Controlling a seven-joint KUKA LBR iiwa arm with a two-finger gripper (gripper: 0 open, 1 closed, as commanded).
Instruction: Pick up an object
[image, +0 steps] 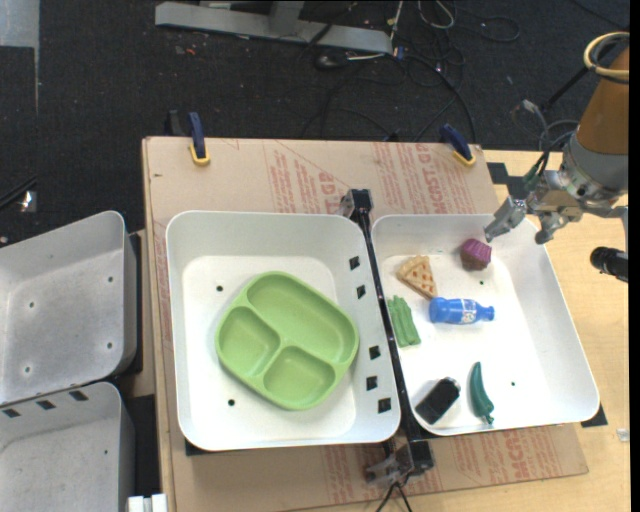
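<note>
Camera view | end effector open, empty | near purple object

The arm has an orange band above a grey wrist; its metal end effector carries two thin fingers, with dark cables alongside.

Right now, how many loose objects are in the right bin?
6: purple piece at the back near the gripper, waffle wedge, blue bottle mid-bin, green strip by the divider, black block and dark green piece at the front. None seem hidden.
</note>
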